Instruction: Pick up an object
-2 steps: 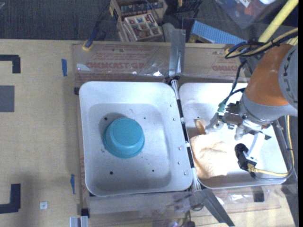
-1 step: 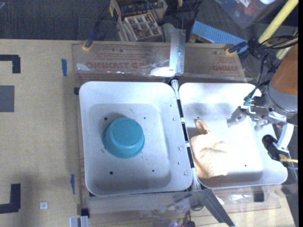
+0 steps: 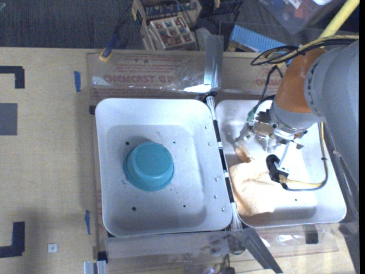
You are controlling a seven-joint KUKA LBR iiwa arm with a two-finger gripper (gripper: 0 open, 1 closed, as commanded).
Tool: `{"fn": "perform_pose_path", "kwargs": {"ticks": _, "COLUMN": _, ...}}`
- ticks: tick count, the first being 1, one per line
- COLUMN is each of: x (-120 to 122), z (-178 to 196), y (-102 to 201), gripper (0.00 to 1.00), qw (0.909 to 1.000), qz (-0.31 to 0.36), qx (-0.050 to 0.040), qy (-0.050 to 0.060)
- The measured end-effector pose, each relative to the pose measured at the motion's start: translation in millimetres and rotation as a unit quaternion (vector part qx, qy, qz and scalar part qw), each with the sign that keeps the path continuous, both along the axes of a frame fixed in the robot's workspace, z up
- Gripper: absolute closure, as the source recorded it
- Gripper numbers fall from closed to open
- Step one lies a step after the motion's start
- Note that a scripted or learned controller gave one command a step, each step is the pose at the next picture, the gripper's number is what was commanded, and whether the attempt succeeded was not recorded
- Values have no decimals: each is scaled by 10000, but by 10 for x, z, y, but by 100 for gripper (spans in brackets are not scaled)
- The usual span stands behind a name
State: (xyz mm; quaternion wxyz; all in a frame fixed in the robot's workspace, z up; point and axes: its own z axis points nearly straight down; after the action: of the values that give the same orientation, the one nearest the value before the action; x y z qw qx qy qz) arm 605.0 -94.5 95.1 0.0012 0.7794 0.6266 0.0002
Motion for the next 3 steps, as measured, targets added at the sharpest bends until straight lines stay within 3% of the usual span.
{"fn": "perform_pose_path", "kwargs": {"ticks": 1, "x": -245, "z": 558, "y": -403, "gripper": 0, "qw": 9994, "qz": 355, "qx": -3, "qy": -1}}
{"fn": "perform_pose_path", "kwargs": {"ticks": 2, "x": 93, "z": 692, "y": -606, "gripper": 0, "qw": 9964, "qz": 847, "qx": -8, "qy": -6}}
{"fn": "perform_pose_path", "kwargs": {"ticks": 3, "x": -142, "z": 97, "y": -71, "gripper": 0, "qw": 9848, "qz": 1737, "qx": 11, "qy": 18}}
